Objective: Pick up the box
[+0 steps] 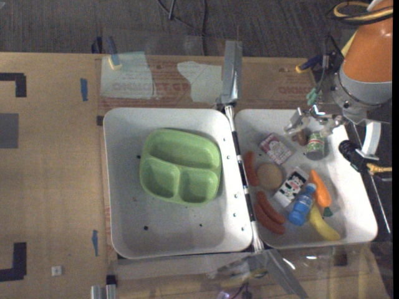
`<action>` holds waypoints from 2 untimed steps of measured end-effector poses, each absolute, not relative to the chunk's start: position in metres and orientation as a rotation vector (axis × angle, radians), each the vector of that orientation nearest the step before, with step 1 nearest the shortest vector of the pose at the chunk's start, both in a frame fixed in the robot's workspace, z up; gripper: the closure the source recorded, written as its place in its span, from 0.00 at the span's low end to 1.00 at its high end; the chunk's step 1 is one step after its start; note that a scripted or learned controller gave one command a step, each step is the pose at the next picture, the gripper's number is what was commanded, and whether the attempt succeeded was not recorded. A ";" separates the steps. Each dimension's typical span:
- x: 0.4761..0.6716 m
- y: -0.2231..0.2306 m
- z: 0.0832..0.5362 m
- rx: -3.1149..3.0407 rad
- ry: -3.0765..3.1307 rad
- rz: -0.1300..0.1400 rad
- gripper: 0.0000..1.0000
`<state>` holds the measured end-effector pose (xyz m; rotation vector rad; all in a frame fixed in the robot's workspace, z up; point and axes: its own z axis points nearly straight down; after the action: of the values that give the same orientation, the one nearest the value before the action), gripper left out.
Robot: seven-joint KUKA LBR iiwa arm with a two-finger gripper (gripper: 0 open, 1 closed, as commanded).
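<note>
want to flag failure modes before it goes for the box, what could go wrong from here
1. The small pink and white box lies near the small green-lidded can, below the gripper; it might grab that instead.
2. A second black and white carton touches the blue bottle and round tan bun; crowding could block the grip.

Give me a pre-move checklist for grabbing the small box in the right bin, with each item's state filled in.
1. Box in view, top uncovered: ok.
2. Box inside the right bin: ok.
3. Gripper lined up over the box: not ok, it sits up and to the right.
4. Finger opening: cannot tell.
5. Room around the box: not ok, the round bun and red sausage lie close.
6. Small can by the gripper clear of the path: cannot tell.
</note>
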<state>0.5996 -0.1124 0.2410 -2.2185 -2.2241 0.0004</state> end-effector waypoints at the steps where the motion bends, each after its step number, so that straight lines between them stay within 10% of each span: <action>1: 0.577 -0.133 0.175 -2.307 -2.132 0.000 0.00; 2: 0.621 -0.116 0.093 -2.590 -1.791 -0.016 0.00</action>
<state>0.6209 -0.1163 0.0928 -2.5903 -1.7910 -0.0156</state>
